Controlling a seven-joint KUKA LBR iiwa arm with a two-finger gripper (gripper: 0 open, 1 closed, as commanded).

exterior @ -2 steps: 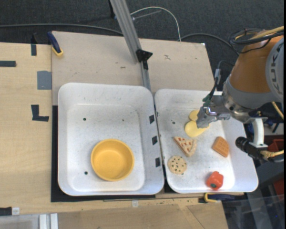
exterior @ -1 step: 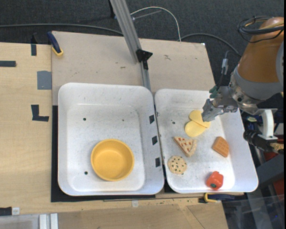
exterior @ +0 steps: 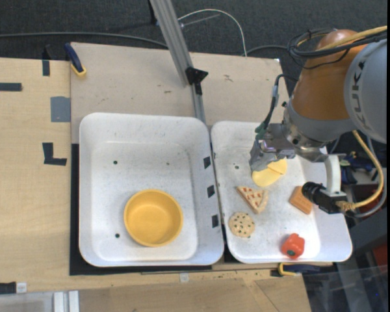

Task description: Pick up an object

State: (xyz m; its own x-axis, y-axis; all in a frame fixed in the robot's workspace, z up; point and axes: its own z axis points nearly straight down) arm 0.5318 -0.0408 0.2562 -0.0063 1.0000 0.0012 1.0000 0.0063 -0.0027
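Wood-tone bench (exterior: pixel 26 174), black tape marks on left part, dark carpet behind, cables trailing. Two white bins: left bin (exterior: pixel 97 135) has yellow bowl (exterior: pixel 153 217). Right bin (exterior: pixel 331 242) has cookie (exterior: pixel 241 224), sandwich wedge (exterior: pixel 252 197), orange block (exterior: pixel 300 203), red pepper (exterior: pixel 293 245). Claw (exterior: pixel 268 161) low over right bin, pale yellow piece (exterior: pixel 270 173) right under it; can't tell if claw's spread or pinching.

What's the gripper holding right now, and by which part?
Cannot be told. The gripper sits right at the yellow piece's upper end, but no grasp is visible.
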